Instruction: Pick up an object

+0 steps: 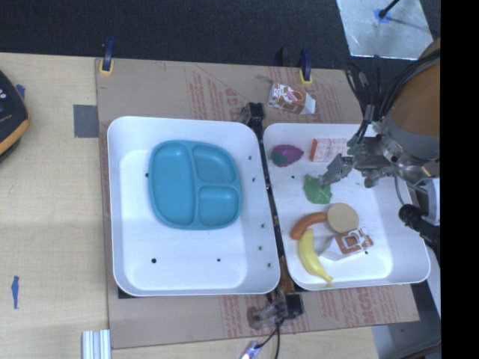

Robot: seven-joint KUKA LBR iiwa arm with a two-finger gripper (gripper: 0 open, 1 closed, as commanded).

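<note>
The end effector (337, 172) hovers with open fingers, gripping nothing, just above a crumpled green leafy toy (316, 189) (beside a purple toy (286, 155)) in the right white bin (404, 271).

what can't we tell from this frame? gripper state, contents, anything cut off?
- Gripper: too small and blurred in the camera view to tell open or shut, or whether it touches the green item.
- Arm: cut off by the right edge.
- Packet beside the banana: print too small to read.
- Dark device: cut off by the left edge.
</note>
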